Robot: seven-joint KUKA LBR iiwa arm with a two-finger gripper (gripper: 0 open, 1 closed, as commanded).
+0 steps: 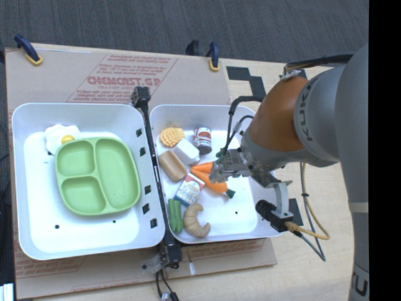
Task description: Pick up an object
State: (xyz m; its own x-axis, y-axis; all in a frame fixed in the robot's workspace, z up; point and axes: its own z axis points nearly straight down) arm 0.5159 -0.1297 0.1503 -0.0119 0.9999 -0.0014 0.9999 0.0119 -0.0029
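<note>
Camera view has the gripper (pixel 220 171) low in the right bin (pixel 241 221), over the toy carrot (pixel 210 175) beside the small carton (pixel 188 190); whether it's pinching, I cannot tell. Best to straddle the carrot's middle and lift straight.

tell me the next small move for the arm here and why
Probably a short straight descent onto the toy carrot: the gripper hangs right at its thick end in the right bin, and the carrot lies flat with no lift visible.
</note>
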